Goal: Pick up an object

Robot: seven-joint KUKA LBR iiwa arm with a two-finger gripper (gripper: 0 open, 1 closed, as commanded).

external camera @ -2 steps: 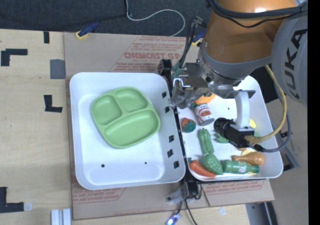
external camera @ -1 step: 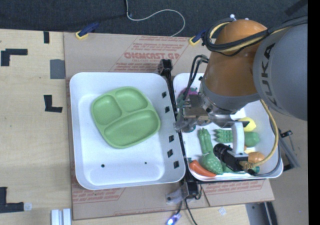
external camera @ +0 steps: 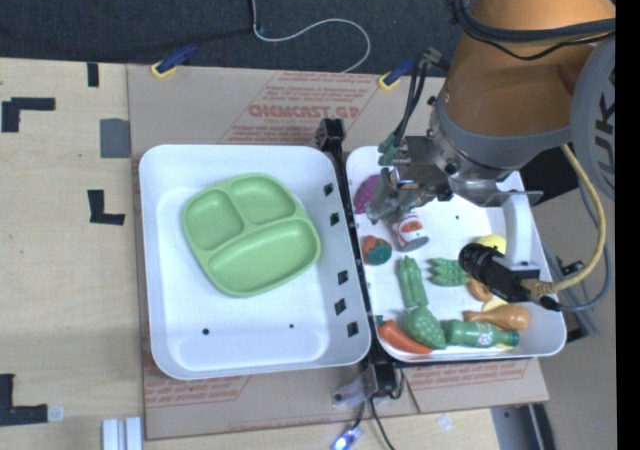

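Nearest us, the orange plastic carrot (external camera: pixel 399 337) lies untouched; our claw (external camera: pixel 400 200) hangs over the purple toy (external camera: pixel 368 194), grip unreadable, nothing lifted yet.

Fixed above the bench, looking down at a slant over both white bins (external camera: pixel 160 268); far edge at top, arm (external camera: pixel 530 48) looming close from the right.
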